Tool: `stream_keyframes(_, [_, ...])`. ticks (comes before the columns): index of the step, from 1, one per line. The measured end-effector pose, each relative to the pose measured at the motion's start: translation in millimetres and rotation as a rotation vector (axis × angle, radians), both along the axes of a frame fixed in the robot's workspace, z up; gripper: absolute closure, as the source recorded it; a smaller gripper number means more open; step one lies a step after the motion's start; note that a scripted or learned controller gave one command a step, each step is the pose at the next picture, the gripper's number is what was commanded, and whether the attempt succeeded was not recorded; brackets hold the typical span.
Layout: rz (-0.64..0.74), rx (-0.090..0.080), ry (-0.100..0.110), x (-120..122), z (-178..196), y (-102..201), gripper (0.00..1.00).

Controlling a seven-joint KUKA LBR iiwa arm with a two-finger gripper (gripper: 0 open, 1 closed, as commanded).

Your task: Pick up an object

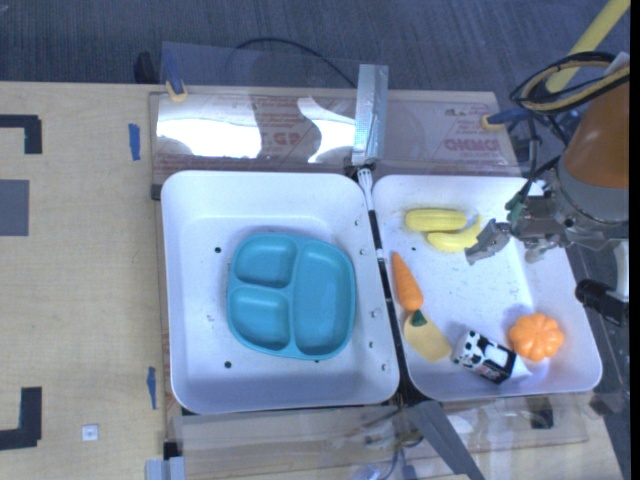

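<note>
1. One banana [441, 229] lies at the back of the right bin [560, 383], just beside the gripper [484, 247].
2. Fingers: state cannot be told.
3. Banana likely light, smooth, rigid; grasp across its middle.

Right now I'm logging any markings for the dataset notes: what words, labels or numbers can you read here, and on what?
Red printing on the clear sheet behind the right bin: too blurred and mirrored to read.
Nothing else bears readable text.
</note>
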State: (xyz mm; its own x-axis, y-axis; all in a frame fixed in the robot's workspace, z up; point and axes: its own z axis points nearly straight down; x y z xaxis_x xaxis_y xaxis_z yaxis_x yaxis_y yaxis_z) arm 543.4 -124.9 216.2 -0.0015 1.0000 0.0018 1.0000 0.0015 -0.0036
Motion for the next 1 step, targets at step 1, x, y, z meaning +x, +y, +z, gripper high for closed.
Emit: stream_keyframes(1, [-0.004, -0.002, 0.002, 76.4, -69.4, -43.8, 0.00])
